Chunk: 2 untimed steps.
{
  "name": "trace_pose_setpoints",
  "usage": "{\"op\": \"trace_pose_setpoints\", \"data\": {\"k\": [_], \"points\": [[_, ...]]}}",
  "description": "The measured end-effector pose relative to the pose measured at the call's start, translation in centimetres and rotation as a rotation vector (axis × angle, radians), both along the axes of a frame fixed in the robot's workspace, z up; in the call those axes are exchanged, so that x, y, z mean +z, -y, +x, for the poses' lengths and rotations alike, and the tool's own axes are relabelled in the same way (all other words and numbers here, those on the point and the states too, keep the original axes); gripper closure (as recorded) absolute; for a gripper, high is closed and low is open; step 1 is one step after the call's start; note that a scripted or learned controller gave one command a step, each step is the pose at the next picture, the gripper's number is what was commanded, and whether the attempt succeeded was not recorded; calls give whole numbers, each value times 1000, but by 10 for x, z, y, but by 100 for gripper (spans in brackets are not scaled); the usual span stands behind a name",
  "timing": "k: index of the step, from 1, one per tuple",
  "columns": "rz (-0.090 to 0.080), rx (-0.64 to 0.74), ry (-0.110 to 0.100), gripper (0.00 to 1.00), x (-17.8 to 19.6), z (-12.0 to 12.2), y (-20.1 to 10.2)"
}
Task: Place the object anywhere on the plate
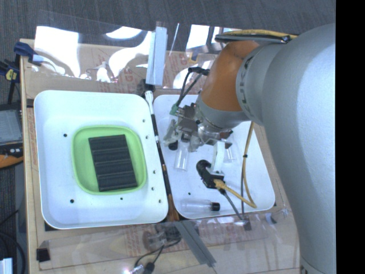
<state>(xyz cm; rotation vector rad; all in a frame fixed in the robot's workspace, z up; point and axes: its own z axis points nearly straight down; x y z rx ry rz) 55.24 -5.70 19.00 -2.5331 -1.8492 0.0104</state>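
- Brown bench board [114, 241] runs along the near edge and carries two shallow white bins side by side; dark carpet lies beyond the far side
- nearest in the right bin [259, 201] lies a clear tube with a black cap [199, 207], flat on the bin floor close to the front rim; it is well apart from the gripper
- just behind it, a black curved piece with a yellow part [208, 174] rests on the floor of the same bin; a yellow cable [246, 170] hangs down past it on the right
- in the left bin [51, 153] sits a green plate [80, 170], roughly in the middle; a dark ribbed block [113, 162] lies flat on the plate, covering most of its centre
- the gripper [185, 147] hangs low over the far-left part of the right bin, near the divider between the bins; whether its fingers are parted or pressed together cannot be told, as metal parts and clear pieces crowd the spot
- behind it the grey arm [296, 107] with its orange band [225, 79] reaches in from the right
- farthest back, a clear shiny panel [102, 56] stands along the bench's rear edge, catching bright reflections
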Motion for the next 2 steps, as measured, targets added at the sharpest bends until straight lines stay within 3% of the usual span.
{"op": "trace_pose_setpoints", "data": {"k": [1,2], "points": [[1,102,4,100,1,11,-55],[0,101,5,0,1,11,-55]]}}
